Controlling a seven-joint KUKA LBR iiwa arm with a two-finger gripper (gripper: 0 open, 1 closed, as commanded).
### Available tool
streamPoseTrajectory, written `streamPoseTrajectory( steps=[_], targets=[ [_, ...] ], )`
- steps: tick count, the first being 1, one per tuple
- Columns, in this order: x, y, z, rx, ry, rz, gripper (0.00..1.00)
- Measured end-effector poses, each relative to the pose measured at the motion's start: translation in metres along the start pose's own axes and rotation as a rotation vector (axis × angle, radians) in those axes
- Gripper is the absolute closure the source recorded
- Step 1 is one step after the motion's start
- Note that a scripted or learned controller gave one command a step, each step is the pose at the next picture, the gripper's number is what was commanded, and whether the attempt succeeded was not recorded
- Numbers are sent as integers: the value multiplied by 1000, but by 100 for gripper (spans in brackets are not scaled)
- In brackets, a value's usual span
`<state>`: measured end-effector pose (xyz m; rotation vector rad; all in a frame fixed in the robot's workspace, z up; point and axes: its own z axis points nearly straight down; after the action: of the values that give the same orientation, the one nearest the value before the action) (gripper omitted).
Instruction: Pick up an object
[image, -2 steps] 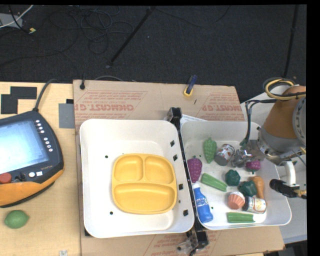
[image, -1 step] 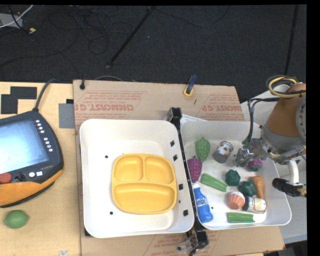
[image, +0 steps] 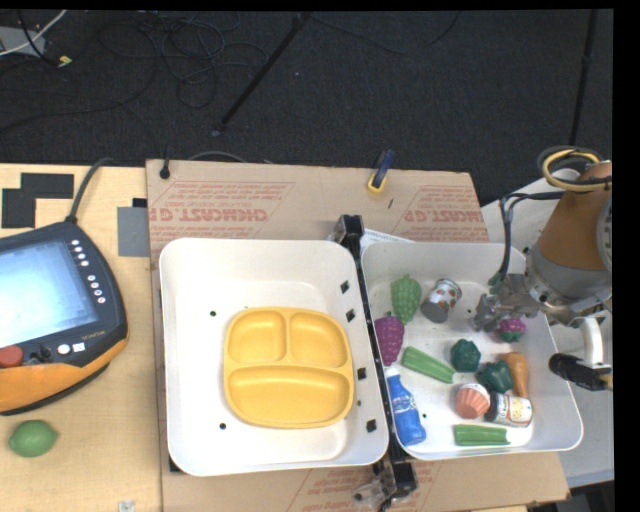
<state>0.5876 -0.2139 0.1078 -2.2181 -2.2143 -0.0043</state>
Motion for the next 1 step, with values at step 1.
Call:
streamPoseTrajectory(
  steps=[1],
  targets=[
    [-1, -1, -10, 1, 1, 1, 100]
  ],
)
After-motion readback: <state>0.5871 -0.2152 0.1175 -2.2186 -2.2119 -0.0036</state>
